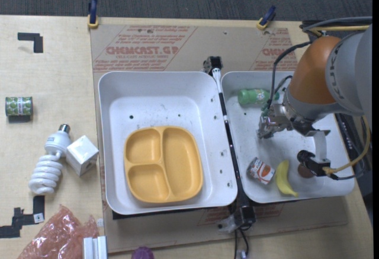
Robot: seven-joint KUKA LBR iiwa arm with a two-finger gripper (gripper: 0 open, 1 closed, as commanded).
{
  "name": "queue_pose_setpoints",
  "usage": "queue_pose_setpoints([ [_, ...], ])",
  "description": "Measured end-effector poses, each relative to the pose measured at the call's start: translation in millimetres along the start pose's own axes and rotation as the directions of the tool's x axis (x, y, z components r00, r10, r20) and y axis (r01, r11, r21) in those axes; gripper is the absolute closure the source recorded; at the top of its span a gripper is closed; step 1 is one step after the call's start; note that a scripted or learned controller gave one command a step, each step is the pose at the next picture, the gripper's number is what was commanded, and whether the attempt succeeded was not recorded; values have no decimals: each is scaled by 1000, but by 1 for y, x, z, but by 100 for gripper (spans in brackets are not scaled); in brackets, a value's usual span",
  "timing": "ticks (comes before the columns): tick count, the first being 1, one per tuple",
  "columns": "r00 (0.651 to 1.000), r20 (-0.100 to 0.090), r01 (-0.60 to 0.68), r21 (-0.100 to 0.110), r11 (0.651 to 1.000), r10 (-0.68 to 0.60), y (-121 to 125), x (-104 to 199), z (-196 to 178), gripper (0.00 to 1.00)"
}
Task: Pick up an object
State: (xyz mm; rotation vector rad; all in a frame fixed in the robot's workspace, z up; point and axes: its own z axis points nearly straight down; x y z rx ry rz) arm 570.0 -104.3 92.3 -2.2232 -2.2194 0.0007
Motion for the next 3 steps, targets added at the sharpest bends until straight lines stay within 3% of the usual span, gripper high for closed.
queue_pose_setpoints([
  [1,1000,0,0,-1,1000,0,-28,-21,0,0],
  [2,1000,0,0,0,1000,0,-93,-4,0,0],
  [3,1000,0,2,-1,1000,-2,-5,10,0,0],
])
